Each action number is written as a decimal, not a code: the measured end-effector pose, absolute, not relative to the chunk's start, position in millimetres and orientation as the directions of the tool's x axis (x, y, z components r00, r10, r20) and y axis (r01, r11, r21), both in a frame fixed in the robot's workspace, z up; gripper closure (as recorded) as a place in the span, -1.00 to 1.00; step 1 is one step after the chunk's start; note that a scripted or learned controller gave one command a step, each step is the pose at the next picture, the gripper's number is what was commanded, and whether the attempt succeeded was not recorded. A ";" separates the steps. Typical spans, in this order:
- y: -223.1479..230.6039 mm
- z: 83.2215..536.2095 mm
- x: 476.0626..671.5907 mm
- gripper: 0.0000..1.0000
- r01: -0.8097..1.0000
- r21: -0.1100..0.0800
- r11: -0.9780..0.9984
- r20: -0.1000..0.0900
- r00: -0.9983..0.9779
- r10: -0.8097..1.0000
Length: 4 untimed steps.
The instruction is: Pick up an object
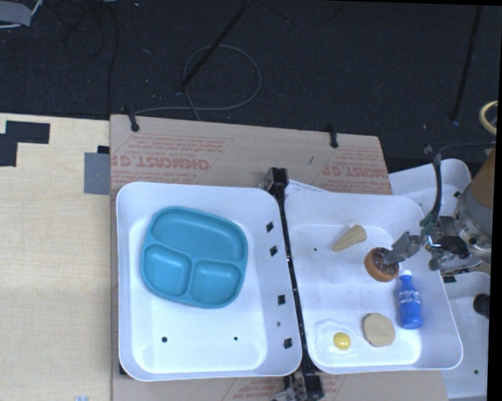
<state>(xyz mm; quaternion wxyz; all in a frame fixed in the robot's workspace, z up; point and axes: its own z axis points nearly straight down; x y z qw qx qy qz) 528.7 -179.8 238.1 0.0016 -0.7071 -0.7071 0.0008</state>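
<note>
Five small things lie in the right bin, and the claw sits low among them, reaching in from the right on the grey arm. Its tips are at a round brown piece, doughnut-like, which lies directly under and touching them; whether the fingers are apart, together or clamped on it I cannot tell, since they blur into the piece.

Just below and right of the claw lies a blue bottle on its side. Up and to the left is a pale wedge, perhaps toy bread or cheese. Further below are a tan disc like a biscuit and, left of that, a toy fried egg. Well off to the left, in the other bin, rests a blue divided plate.

The brown piece is probably light, stiff plastic play food, fairly smooth, so it may slip or skid. I would judge a pinch across its outer rim safest, fingers straddling the widest part.
</note>
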 end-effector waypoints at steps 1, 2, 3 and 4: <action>-179.4 192.6 521.7 -1.00 1.000 -0.008 0.000 0.003 0.000 1.000; -181.2 148.8 521.5 -1.00 1.000 -0.007 0.000 0.003 0.000 1.000; -179.5 105.2 518.1 -1.00 1.000 -0.007 0.000 0.003 0.000 1.000; -181.3 117.5 518.6 1.00 1.000 -0.005 -0.005 0.002 0.005 1.000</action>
